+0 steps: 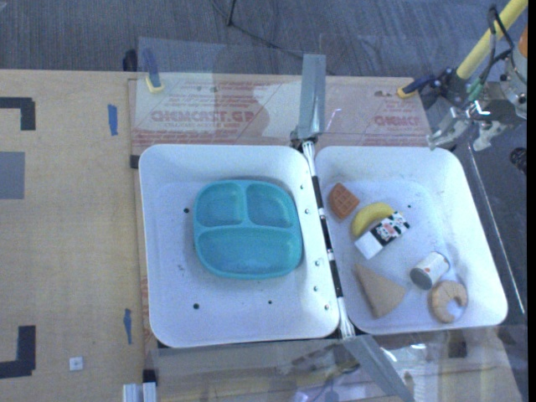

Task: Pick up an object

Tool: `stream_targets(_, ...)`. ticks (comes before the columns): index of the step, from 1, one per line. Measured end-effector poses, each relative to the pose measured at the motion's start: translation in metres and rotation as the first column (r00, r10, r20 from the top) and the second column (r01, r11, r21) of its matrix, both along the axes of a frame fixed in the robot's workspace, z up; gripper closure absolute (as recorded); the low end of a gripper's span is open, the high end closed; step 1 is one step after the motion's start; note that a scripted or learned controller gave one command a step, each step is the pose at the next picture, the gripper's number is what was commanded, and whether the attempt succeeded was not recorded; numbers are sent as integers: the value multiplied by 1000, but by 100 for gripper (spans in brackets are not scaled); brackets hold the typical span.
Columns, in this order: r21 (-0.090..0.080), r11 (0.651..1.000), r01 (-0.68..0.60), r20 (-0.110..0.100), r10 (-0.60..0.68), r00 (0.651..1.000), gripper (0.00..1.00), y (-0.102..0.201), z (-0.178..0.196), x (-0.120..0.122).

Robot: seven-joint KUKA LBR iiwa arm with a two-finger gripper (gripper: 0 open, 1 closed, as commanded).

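The left bin [159, 308] holds a teal divided plate [248, 227]. The right bin [481, 249] holds a wedge [378, 289], banana [369, 218], waffle [342, 200], can [429, 269] and doughnut [448, 300]. The gripper [456, 124] hovers past its far right corner.

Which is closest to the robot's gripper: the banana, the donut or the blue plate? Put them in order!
From the gripper, in the camera view:
1. Banana, right bin, upper part.
2. Donut, right bin, lower right corner.
3. Blue plate, left bin, middle.
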State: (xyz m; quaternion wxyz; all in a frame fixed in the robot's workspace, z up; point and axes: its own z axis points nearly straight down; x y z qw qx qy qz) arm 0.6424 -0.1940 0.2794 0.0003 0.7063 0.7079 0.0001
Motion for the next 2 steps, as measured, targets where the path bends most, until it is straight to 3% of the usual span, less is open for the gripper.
stream_targets(1, 1, 998, -69, -1, 69, 998, 0, 38, -166, 9)
stream_targets(2, -2, 997, -78, 6, 78, 997, 0, 52, -192, -47)
